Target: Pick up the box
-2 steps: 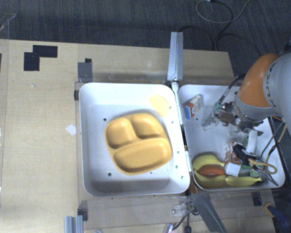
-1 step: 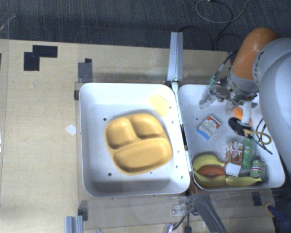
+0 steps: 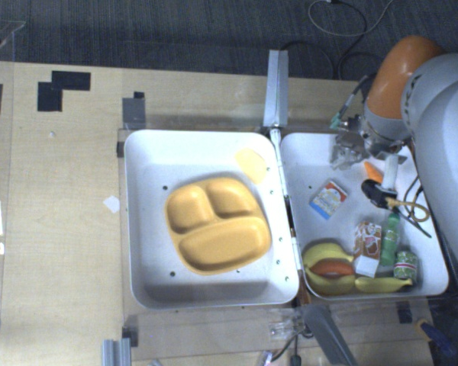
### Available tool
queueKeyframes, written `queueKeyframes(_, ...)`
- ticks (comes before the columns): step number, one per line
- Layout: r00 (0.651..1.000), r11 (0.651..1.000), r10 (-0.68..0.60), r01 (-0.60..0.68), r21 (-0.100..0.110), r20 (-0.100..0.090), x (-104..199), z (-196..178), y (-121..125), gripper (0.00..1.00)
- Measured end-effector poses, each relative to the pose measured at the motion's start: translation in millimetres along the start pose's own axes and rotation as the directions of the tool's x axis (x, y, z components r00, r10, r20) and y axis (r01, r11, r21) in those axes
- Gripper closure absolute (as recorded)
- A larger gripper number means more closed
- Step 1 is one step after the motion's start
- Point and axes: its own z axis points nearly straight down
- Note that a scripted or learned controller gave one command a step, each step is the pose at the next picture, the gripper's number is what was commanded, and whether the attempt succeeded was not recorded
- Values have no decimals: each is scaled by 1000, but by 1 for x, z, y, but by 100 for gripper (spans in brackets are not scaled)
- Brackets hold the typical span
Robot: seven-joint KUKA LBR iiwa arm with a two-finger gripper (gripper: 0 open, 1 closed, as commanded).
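In the right bin (image 3: 305, 152), box (image 3: 328, 200) lying near the middle, untouched. Gripper (image 3: 349, 149) above the bin's far edge; grip state not discernible. Approach step; next, descent over box.

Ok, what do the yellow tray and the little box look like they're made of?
The yellow tray looks like moulded plastic, matte: one colour, rounded compartments, soft edges. The box looks like printed cardboard: flat faces, sharp corners, coloured print on white. It is too small to be sure.
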Motion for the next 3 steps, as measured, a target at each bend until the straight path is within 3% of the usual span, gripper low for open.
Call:
queueKeyframes(1,1000,1000,0,0,1,0,0,0,0,0)
queueKeyframes(2,999,999,-38,38,7,0,20,13,-34,0)
queueKeyframes(3,999,999,-44,44,-1,-2,23,-1,-31,100)
